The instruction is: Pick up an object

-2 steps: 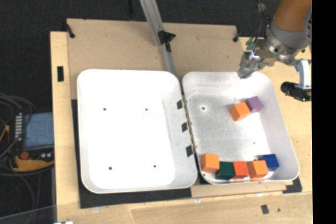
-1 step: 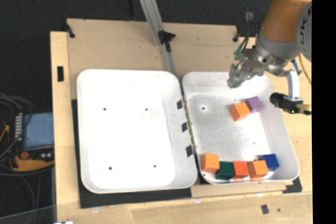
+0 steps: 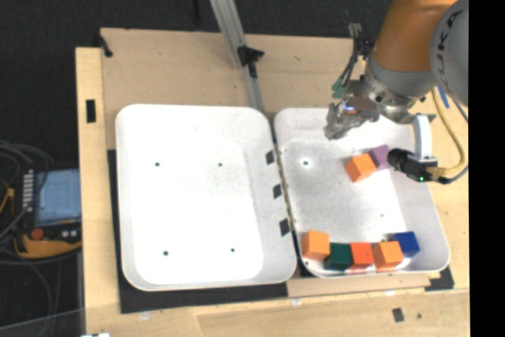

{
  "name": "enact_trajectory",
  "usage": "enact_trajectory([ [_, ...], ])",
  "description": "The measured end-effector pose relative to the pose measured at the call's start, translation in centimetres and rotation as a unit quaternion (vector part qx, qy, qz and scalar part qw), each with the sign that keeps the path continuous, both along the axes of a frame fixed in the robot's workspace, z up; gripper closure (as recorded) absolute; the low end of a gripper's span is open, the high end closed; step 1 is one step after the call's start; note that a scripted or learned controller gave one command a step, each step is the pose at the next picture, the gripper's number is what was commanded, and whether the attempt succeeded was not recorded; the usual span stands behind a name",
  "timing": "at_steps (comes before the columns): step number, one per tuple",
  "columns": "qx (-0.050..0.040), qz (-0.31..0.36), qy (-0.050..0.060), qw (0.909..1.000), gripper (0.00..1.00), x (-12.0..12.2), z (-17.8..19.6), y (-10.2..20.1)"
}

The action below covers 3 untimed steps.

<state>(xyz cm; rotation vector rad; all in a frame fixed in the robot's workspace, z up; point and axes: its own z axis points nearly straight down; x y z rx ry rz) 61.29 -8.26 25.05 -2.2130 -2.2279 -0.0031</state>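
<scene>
My gripper [image 3: 339,125] hangs over the far edge of the right bin [image 3: 347,201], with nothing visible between its fingers. An orange block [image 3: 361,166] lies a little to its right and nearer the camera, touching a purple block [image 3: 381,156]. Along the bin's near wall sits a row of blocks: orange [image 3: 316,243], dark green [image 3: 340,255], orange-red [image 3: 362,253], orange [image 3: 387,252] and blue [image 3: 406,242].
The left bin [image 3: 197,193] lies beside the right one, joined by dark clips at the shared edge. A slanted metal rail [image 3: 229,20] rises behind the bins. The wooden bench [image 3: 173,67] surrounds both bins.
</scene>
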Motion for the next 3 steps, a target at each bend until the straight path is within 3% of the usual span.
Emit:
enact_trajectory([
  [3,-0.0009,0.0,0.001,1.0,1.0,-6.4,-0.9,15.4],
])
